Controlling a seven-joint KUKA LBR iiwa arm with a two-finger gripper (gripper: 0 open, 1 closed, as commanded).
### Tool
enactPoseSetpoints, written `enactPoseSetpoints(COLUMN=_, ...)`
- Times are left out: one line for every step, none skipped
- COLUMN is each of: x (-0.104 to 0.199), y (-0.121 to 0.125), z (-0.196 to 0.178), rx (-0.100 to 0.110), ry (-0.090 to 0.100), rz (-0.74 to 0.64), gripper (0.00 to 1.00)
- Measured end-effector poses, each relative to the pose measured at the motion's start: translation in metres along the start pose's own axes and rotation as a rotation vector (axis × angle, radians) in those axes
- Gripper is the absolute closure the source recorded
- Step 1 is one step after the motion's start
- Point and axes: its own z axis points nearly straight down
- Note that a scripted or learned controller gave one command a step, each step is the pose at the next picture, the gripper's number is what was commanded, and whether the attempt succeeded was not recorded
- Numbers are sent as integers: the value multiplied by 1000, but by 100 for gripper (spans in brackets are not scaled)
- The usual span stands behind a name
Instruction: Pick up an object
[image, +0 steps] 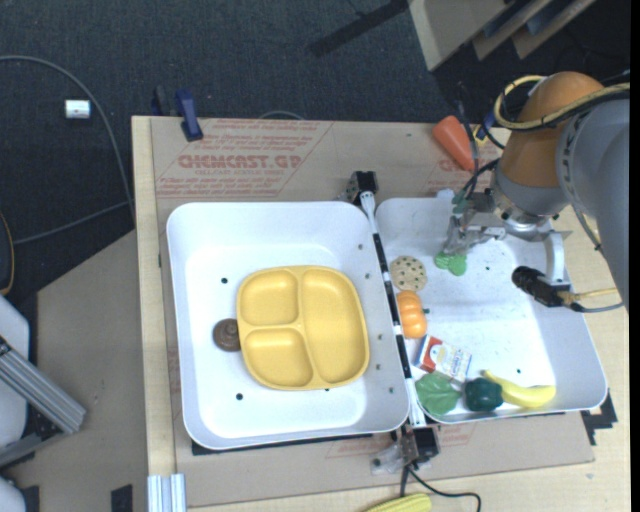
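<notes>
We see bright, even overhead light; the white bins (200, 300) glare slightly, shadows stay soft and short, and the whole frame looks mildly grainy.

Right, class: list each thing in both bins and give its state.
yellow tray: flat, compartments bare
brown disc: partly under the tray's edge
cookie: lying flat
orange piece: against the divider
banana: lying on its side
green piece: right under the pincer

The gripper (457, 250) hung over the right bin (570, 340) — a small green object (452, 264) just beneath its jaws, cookie (407, 270) beside.
</notes>
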Motion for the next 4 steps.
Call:
enactPoseSetpoints(x=0, y=0, z=0, rx=0, ry=0, rz=0, gripper=0)
enactPoseSetpoints(x=-33, y=-5, z=10, rx=1, ry=-1, rz=1, gripper=0)
enactPoseSetpoints(x=-33, y=-4, z=-1, rx=-3, ry=-1, rz=2, gripper=100)
enactPoseSetpoints(x=-33, y=-4, z=0, rx=-3, ry=-1, rz=2, gripper=0)
